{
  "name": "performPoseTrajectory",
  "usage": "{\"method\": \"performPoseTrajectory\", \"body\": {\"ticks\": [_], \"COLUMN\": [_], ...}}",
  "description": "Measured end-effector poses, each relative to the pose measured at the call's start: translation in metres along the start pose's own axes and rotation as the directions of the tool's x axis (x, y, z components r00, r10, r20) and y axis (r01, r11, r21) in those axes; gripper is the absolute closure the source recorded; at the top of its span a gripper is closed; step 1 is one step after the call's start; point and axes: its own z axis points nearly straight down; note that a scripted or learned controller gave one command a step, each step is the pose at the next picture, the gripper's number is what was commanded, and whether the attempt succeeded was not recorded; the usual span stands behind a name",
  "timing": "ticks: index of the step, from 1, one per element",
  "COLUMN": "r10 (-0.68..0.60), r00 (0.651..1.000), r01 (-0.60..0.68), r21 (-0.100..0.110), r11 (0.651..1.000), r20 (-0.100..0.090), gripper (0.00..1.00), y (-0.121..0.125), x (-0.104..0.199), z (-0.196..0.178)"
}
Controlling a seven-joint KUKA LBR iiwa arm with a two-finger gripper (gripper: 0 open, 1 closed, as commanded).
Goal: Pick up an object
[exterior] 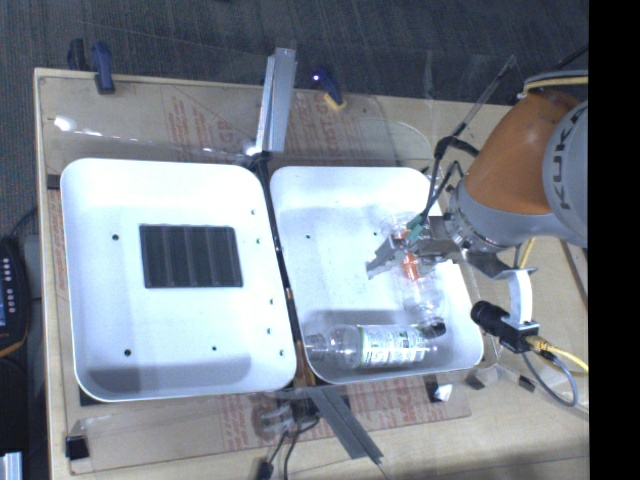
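Where the grey arm with its orange band (515,173) reaches in over the right rim of the right-hand shallow white bin (330,193), its two-finger gripper (405,253) hangs low over the middle of that bin, a little towards the right wall; whether it is open or closed I cannot tell from where I stand, for the tip is a tangle of grey metal and glinting plastic; nothing can be made out plainly gripped in it. Right at the tip, and trailing from it towards the bin's near right corner, lies a small clear plastic bottle with an orange-red mark near its top (420,288); its upper end seems to meet the gripper, though I cannot say it is held. Along the near wall of the same bin lies a larger clear plastic bottle with a printed label (375,345), on its side, its length running with that wall; it sits just below the small bottle and apart from the gripper. Beside it, the left-hand white bin (100,268) carries a dark ribbed rectangular panel (190,256) towards its centre, well apart from the arm.
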Motion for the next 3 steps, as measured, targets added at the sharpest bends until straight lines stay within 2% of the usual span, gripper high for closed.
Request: {"method": "performPoseTrajectory", "body": {"ticks": [1,2,3], "r10": [-0.036,-0.117,-0.172], "r00": [0.999,0.993,0.985], "r01": [0.036,0.117,0.172], "r21": [-0.001,-0.002,-0.003], "r11": [0.999,0.993,0.985], "r20": [0.001,0.001,0.003], "gripper": [0.0,0.0,0.0], "y": [0.052,0.079,0.079], "x": [-0.032,-0.03,-0.031], "z": [0.021,0.057,0.046]}}
